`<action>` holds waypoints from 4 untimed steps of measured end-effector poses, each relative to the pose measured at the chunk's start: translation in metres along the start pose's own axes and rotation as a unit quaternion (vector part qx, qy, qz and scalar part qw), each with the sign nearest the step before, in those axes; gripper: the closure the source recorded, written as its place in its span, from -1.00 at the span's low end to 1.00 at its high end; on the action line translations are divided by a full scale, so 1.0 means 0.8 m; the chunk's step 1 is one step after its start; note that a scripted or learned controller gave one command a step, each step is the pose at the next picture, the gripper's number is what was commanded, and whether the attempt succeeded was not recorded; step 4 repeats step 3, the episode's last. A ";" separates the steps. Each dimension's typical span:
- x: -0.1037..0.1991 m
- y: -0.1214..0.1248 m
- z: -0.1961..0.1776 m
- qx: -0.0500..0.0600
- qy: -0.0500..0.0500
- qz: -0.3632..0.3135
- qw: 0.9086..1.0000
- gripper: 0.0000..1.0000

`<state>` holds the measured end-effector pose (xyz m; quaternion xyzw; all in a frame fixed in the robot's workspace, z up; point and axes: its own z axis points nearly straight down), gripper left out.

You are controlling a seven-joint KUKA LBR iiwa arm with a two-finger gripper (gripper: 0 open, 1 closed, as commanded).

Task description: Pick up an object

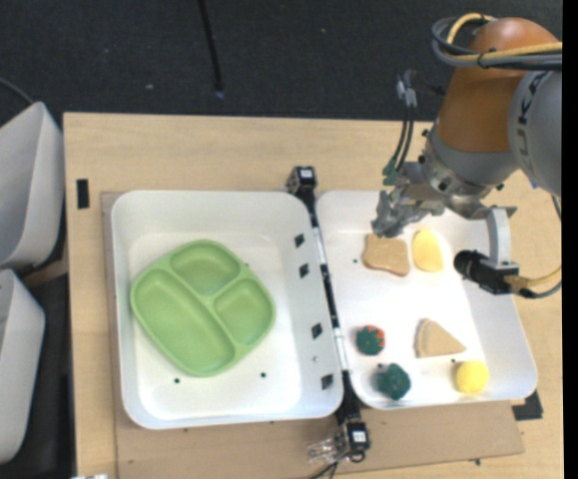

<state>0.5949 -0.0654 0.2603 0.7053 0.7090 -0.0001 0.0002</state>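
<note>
In the right bin lie a tan toast-shaped piece, a pale yellow oval piece, a tan wedge, a yellow ball, a red and green piece and a dark green piece. My gripper hangs over the back of this bin, its tips just above the far edge of the toast-shaped piece. Nothing shows between its tips.
The left bin holds a green divided plate. A black divider with clips runs between the bins. A black fitting with a cable sits at the right bin's right side. White housings stand at the far left.
</note>
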 end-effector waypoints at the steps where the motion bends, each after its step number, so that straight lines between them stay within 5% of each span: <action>1: 0.067 0.009 -0.007 0.000 0.001 -0.001 1.000 1.00; 3: 0.185 0.004 0.009 0.000 0.000 -0.001 1.000 1.00; 4: 0.185 0.004 0.009 0.000 0.000 -0.001 1.000 1.00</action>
